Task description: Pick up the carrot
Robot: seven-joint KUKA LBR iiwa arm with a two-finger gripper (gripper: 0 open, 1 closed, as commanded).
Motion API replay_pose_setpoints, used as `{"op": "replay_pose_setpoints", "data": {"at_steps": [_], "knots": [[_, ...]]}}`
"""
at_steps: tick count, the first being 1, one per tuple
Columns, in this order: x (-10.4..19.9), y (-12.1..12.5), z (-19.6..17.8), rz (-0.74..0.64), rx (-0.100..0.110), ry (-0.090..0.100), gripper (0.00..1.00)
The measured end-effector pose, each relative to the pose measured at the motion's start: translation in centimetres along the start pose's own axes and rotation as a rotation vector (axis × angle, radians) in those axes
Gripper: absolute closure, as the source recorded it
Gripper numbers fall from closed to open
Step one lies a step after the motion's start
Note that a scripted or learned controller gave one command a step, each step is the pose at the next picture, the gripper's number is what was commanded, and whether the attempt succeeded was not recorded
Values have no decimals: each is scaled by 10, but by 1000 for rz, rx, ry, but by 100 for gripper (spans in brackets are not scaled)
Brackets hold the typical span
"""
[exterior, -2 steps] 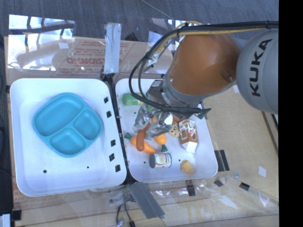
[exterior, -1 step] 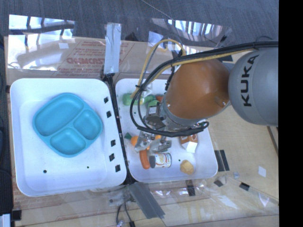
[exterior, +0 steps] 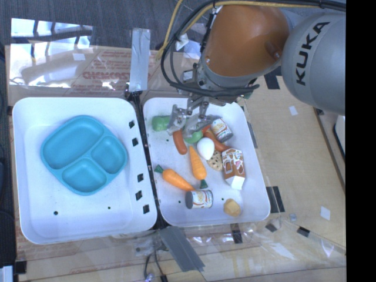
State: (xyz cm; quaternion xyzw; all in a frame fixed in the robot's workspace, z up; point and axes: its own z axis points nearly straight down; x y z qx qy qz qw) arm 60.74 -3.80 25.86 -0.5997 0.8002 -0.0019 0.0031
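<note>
Several toy foods lie in the right bin (exterior: 252, 187). One orange carrot (exterior: 197, 163) lies lengthwise in the middle of the bin. A second carrot (exterior: 175, 180) with a green top lies slanted near the bin's left wall. A shorter orange piece (exterior: 180, 142) lies further back. My gripper (exterior: 189, 124) hangs over the back of this bin, just behind the orange piece and a small green item (exterior: 192, 137). It looks open and holds nothing. Both carrots lie apart from it, toward the front.
Around the carrots are a white egg (exterior: 205, 148), a small can (exterior: 200, 199), a red-and-white carton (exterior: 233, 163), a potato-like lump (exterior: 232, 207), a green item (exterior: 160, 123) and another can (exterior: 221, 130). The left bin (exterior: 35, 216) holds a blue divided plate (exterior: 84, 153).
</note>
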Motion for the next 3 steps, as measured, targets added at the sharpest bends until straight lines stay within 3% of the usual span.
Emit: {"op": "replay_pose_setpoints", "data": {"at_steps": [1, 2, 3], "knots": [[76, 29, 82, 53, -14, 4, 100], [23, 62, 66, 86, -8, 1, 100], [22, 63, -4, 221, -1, 2, 100]]}}
